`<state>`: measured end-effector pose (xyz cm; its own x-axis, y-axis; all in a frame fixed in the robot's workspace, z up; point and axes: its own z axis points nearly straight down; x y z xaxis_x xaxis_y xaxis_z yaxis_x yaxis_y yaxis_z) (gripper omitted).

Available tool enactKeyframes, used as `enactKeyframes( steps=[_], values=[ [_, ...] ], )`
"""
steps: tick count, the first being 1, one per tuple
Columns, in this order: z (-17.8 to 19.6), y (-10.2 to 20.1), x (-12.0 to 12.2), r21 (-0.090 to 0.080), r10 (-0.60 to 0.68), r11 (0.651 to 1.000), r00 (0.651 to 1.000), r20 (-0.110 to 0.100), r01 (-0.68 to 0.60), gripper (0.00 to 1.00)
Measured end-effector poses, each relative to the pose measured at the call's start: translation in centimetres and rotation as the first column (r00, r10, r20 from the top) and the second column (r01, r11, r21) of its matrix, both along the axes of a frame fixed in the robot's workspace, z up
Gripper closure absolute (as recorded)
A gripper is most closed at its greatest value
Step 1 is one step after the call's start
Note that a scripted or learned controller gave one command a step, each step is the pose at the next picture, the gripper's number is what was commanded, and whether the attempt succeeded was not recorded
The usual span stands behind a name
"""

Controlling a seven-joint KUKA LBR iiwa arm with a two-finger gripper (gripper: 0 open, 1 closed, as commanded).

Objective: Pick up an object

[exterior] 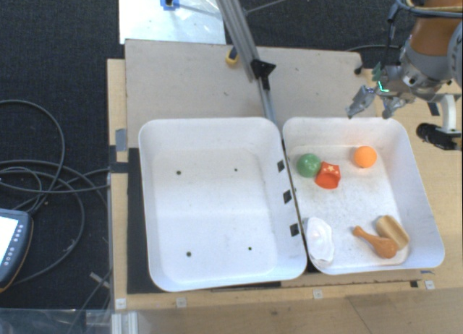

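The gripper [373, 104] hung with its fingers spread and holding nothing above the far edge of the right bin [418, 181] — the orange ball [365, 156] lay just nearer, inside the bin.

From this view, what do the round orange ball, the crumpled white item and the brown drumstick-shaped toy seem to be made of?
The round orange ball looks like smooth matte plastic or foam: even colour, no shine. The crumpled white item seems soft, cloth or paper, judging by its folds, but the view leaves it open. The brown drumstick-shaped toy looks like moulded plastic or rubber, smooth with a dull, uniform surface.
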<state>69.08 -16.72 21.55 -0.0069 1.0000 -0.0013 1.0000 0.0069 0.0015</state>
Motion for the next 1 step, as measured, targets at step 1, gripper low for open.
enactKeyframes(
  steps=[1],
  values=[
    [-6.2, -0.19, 0.15, 0.002, -0.001, 1.0, 1.0, -0.005, 0.001, 0.0]
  ],
)
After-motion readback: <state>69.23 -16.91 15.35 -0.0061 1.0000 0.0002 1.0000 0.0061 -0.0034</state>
